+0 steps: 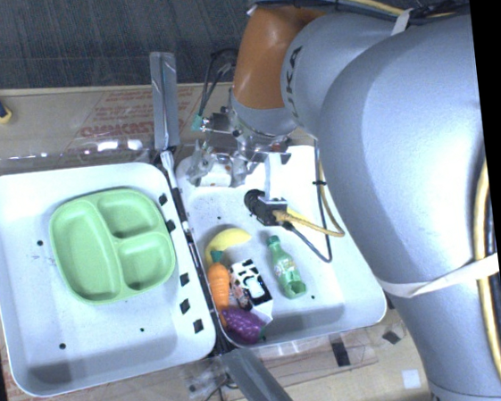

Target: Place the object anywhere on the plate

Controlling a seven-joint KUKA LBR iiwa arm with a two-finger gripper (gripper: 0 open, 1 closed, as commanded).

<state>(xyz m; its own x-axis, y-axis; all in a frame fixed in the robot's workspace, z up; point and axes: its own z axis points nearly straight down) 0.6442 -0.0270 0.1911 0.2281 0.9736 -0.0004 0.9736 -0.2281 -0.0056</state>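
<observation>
gripper (215, 165) low over far end of right bin (353, 273), touching nothing; cannot tell its state. green plate (112, 244) in left bin (34, 354). lemon (228, 239), carrot (218, 282), green bottle (285, 267), purple grapes (244, 323) near front of right bin.

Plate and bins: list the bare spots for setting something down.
Plate: all three compartments bare. Left bin: bare floor around the plate. Right bin: crowded along its near-left, with lemon, carrot, bottle, grapes; the hand hangs over its far end.
</observation>
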